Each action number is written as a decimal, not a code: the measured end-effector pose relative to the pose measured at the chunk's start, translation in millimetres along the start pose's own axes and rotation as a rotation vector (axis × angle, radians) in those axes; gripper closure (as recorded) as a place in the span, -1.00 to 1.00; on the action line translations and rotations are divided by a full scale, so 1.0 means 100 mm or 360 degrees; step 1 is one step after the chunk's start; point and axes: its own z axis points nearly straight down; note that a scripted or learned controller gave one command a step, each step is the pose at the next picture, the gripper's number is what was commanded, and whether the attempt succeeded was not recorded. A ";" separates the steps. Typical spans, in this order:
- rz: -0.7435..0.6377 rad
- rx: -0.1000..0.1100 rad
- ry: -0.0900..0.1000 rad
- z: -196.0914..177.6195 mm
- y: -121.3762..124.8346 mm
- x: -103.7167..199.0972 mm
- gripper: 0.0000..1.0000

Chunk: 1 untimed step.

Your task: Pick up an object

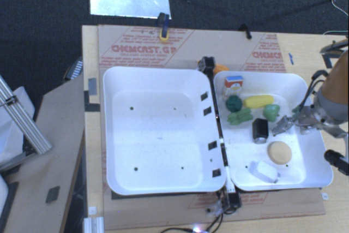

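The camera view looks down on a desk (136, 41) carrying two shallow white bins side by side. The left bin (117, 133) shows bare white floor. The right bin (311, 172) holds the objects: a small white box with a red and blue print (233, 83) at the far left, a dark green ball (234, 103) just near of it, a light green leafy toy (240, 116) touching that ball's near side, a yellow corn-shaped piece (259, 101) to the right, a green rounded piece (271, 112) beside the corn's right end, a black block (260, 130) toward the middle, a tan round disc (280, 152) nearer, and a white flat piece (264, 172) at the near edge. An orange object (220, 69) sits just beyond the bin's far rim.

The arm (334, 93) enters from the right. Its end effector (284, 125) hangs low over the right bin, between the green rounded piece and the tan disc, just right of the black block. Whether it is spread or pressed together I cannot tell; nothing is visibly pinched.
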 end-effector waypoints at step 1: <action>-0.0006 -0.0006 0.0004 0.41 -0.51 0.49 -1.00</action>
